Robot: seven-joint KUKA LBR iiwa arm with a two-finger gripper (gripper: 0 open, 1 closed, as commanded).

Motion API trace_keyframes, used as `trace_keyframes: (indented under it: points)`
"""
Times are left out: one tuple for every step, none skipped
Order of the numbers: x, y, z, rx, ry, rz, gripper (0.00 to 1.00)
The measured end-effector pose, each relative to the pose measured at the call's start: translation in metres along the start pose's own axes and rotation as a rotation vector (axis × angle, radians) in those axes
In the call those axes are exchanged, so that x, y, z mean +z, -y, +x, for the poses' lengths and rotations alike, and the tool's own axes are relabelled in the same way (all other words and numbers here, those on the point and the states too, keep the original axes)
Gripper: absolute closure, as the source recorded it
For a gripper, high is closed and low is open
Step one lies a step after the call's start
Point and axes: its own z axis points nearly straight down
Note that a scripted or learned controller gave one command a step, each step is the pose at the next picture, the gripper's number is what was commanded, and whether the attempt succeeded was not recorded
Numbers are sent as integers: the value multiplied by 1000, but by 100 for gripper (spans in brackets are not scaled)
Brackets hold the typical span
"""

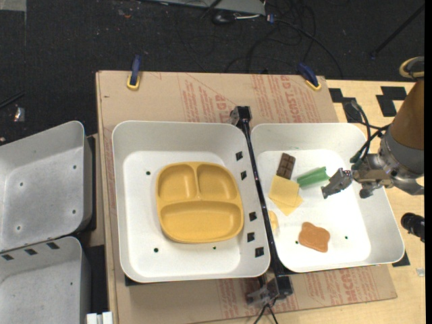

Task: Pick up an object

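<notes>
Gripper [335,183] poised in the right bin [378,248], with nothing picked up so far.

The fingers appear slightly parted and hold nothing; their tips hang just right of the green block [311,177]. Candidates lie in this bin: the brown bar [287,165], yellow slice [285,192], and orange piece [314,237]. The left bin [128,201] holds a yellow tray [200,202]. The grasp and lift remain. Finger height above the floor is unclear, and the arm [408,140] is cut off at right.

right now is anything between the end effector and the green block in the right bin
Nothing visible. The end effector sits just right of the green block, with only bare bin floor between them. The yellow piece and brown bar lie on the block's far side.
</notes>
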Motion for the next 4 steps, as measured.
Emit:
trace_keyframes:
  points:
    - [-5, -2, 0, -3, 2, -11, 0]
    - [53, -9, 7, -2, 1, -6, 0]
    - [116, -6, 4, 0, 1, -5, 0]
    - [137, -6, 5, -1, 1, -8, 0]
